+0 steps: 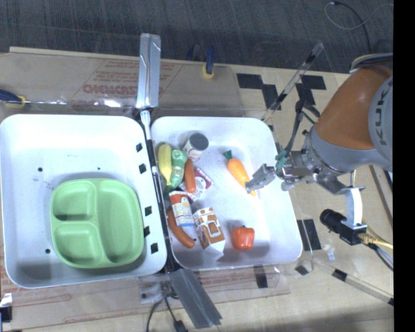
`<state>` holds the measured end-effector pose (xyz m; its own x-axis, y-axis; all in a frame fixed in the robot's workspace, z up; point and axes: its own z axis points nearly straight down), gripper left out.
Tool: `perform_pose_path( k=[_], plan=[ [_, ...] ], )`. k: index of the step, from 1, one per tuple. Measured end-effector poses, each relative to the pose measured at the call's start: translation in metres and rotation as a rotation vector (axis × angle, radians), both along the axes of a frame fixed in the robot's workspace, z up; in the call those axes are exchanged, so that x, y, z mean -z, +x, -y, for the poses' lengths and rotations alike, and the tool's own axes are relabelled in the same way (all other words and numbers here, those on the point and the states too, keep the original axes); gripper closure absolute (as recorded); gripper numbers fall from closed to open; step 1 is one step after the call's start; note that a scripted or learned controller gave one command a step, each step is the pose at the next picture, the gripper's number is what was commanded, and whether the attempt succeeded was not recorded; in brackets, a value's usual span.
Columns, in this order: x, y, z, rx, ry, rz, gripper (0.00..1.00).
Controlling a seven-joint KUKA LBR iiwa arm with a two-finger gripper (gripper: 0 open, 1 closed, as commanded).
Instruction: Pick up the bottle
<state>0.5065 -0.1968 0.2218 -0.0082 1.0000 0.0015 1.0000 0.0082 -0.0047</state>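
A small bottle [196, 145] with a dark grey cap and pale body lies at the back of the right bin [280, 206], beside a green item [178, 163]. My gripper [261, 178] hangs over the right side of that bin, just right of an orange carrot [236, 170]. It is well to the right of the bottle and holds nothing that I can see.
The right bin also holds a yellow toy [164, 162], an orange sausage [189, 176], a labelled packet [182, 211], a small carton [209, 227] and a red pepper [243, 237]. A green divided plate [97, 221] sits in the left bin [21, 151].
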Motion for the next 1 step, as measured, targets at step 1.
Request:
perform_pose_path(
  k=[1],
  plan=[
    [0.0666,0.04,-0.0435,0.505,-0.001,-0.004,0.0]
  ],
)
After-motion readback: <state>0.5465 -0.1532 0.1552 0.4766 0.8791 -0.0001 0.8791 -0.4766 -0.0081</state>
